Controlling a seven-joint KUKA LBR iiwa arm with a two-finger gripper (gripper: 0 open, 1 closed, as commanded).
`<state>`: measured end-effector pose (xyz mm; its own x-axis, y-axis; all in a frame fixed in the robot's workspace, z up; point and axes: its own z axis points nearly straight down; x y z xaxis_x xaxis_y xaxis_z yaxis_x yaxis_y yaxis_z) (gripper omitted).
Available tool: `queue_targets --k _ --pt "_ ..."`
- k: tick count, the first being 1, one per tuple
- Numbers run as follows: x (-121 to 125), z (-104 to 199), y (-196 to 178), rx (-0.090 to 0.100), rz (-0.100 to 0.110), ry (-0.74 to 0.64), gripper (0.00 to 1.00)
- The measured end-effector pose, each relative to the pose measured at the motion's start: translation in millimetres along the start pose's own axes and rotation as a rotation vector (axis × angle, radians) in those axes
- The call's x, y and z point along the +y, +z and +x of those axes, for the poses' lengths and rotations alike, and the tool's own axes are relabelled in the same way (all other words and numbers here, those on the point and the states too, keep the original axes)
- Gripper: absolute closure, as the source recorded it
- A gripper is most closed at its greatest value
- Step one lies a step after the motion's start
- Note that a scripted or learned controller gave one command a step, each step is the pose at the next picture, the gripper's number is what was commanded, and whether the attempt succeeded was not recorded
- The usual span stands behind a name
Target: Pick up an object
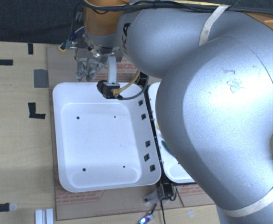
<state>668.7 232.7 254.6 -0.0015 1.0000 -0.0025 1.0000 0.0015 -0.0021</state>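
Object for picking: not made out with any certainty; judged to lie in the shallow white right-hand bin (174,171), hidden under the bulky grey KUKA arm (220,101) that covered nearly all of that bin. Noted one dark greenish sliver (166,146) at the arm's edge, too small to identify.

Beside it, touching along the rims, lay the shallow white left-hand bin (62,125), its floor bare apart from four small dark dots.

Farther back, hung the two-finger gripper (90,71) just beyond the left bin's far rim, over the brown cardboard sheet (52,59) rather than over either bin. Could not tell whether the pincer was apart or together, nor see anything in it. Above it, the orange wrist band (104,8).

Risks, as judged from there: a descent from that spot would have met cardboard or the bin's rim, not an object. A grasp in the left bin would have closed on nothing. A black fitting with yellow cable (109,88) dangled at the rim and might have snagged there. Would have needed a shift across to the right bin first.
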Motion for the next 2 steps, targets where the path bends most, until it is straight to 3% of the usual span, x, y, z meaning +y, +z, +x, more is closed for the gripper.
queue_targets --k 1,2 --pt "-2.5 0.9 -96.8 0.006 -0.010 -0.002 1.00" --pt "-22.6 0.8 -136.2 0.004 -0.005 -0.002 1.00"
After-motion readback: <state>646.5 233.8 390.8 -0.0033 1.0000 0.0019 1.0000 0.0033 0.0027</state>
